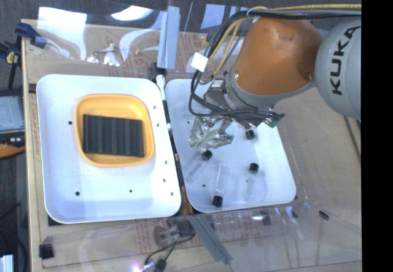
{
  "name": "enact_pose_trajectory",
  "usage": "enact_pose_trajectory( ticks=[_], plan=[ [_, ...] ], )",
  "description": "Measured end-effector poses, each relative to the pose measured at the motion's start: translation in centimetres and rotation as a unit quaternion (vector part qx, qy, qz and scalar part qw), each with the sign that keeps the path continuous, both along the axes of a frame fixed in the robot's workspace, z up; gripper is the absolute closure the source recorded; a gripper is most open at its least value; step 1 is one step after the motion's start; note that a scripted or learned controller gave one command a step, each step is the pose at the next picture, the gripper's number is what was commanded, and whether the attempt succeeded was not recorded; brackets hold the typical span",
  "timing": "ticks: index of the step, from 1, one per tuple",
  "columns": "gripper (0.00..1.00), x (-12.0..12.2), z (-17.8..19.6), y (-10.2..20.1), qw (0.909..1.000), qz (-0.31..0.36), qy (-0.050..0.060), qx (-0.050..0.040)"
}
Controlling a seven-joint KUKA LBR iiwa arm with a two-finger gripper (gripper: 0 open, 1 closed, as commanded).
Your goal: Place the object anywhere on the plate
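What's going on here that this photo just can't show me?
- Gripper in the camera view: too tangled in cables to tell open, shut or holding anything.
- Clear vials in the right bin: see-through, so their count and outlines blur.
- Arm: hides the bin's far right corner.

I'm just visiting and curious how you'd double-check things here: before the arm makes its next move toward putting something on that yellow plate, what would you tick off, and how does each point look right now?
1. Plate sits flat in the left bin: ok.
2. Dark ridged block already covers most of the plate, little free room: not ok.
3. Gripper is over the right bin, above the clear tubes: ok.
4. Object between its fingers: cannot tell.
5. Clear black-capped tubes lie loose in the right bin, within reach: ok.
6. Yellow and black cables hang clear of the bins: ok.
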State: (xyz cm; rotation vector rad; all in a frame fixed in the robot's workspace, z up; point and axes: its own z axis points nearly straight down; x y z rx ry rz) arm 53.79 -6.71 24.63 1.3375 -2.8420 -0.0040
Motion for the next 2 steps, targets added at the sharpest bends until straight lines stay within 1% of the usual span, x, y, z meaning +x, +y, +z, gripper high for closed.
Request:
enact_pose_trajectory(
  ticks=[1, 2],
  plan=[
    [1.0, 3.57, -1.75, 1.3, 0.9996, 0.027, 0.0, 0.0002],
    [0.0, 3.57, -1.75, 1.27, 0.9996, 0.027, 0.0, 0.0001]
  ],
)
